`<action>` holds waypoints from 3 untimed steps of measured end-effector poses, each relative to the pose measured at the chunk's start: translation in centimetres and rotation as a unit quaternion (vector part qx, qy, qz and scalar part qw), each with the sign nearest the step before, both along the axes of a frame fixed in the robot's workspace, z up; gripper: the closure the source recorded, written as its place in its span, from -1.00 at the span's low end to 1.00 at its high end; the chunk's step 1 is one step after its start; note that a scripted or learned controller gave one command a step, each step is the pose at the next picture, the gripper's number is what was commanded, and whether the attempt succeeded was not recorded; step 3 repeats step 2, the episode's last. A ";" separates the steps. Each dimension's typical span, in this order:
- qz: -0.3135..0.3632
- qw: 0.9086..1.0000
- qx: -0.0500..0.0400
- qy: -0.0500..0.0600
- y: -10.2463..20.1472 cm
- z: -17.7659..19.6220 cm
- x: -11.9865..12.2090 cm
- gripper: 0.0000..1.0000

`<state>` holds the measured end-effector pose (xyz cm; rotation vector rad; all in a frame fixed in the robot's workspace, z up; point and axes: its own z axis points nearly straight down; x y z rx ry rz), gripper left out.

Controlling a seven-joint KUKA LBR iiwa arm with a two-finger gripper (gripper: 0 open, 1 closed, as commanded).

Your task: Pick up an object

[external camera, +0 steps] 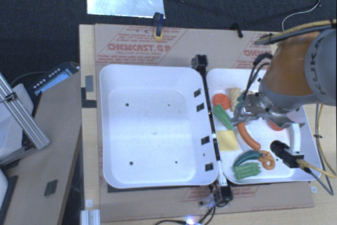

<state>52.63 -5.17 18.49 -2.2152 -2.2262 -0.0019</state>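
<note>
My gripper [243, 112] hangs low over the right bin [239, 75], its tip just above the top end of an orange sausage-shaped toy [248, 135]. Left of it lies a long green piece [222, 116], with a yellow block [228, 139] below that. A red-orange round piece [221, 99] and a small tan piece [234, 94] sit near the bin's far left corner. Toward the front lie a teal curved piece [247, 156], a ribbed green piece [247, 170] and an orange pretzel shape [266, 159]. A red piece [275, 125] peeks out under the wrist.
The left bin [154, 124] sits beside the right one, split from it by a black clipped divider [209, 118]. Both rest on a cardboard sheet [142, 45]. The arm's orange band and grey body [295, 71] cover the right bin's far right part.
</note>
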 end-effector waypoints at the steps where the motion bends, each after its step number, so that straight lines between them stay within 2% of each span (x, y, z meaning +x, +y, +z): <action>1: 0.001 1.000 -0.001 -0.008 2.2 14.4 1.8 1.00; 2: 0.002 1.000 0.001 0.004 9.1 4.8 1.7 1.00; 3: 0.002 1.000 0.001 0.004 9.1 4.8 1.7 1.00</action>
